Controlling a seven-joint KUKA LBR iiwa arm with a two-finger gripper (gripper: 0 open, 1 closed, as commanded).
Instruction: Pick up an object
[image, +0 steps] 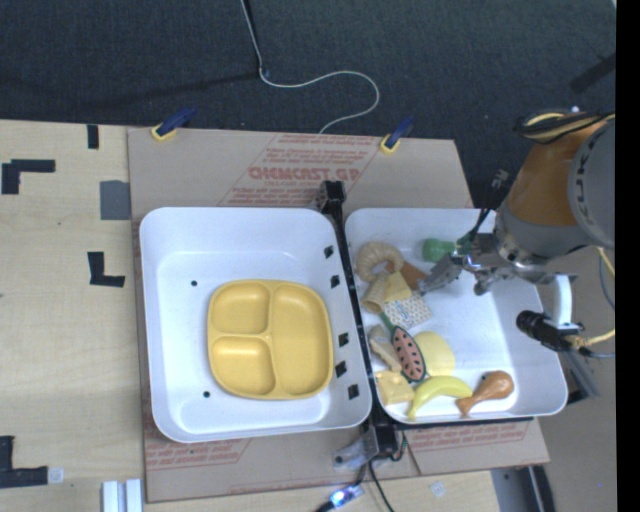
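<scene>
The right bin (520, 400) holds a heap of toy food: a croissant (379, 258), a cheese wedge (397, 291), a watermelon slice (406, 352), a yellow banana (438, 392), a brown drumstick (487, 388) and a green piece (437, 248). My gripper (452, 272) hangs over the upper middle of this bin, just below the green piece and right of the cheese wedge. Its fingers point left, and I see nothing between them.
The left bin (170, 250) holds a yellow divided plate (270, 338). Both bins rest on a cardboard sheet (290, 170). A white cable (320, 80) lies on the dark surface behind. The arm's orange band (545, 180) is at the right edge.
</scene>
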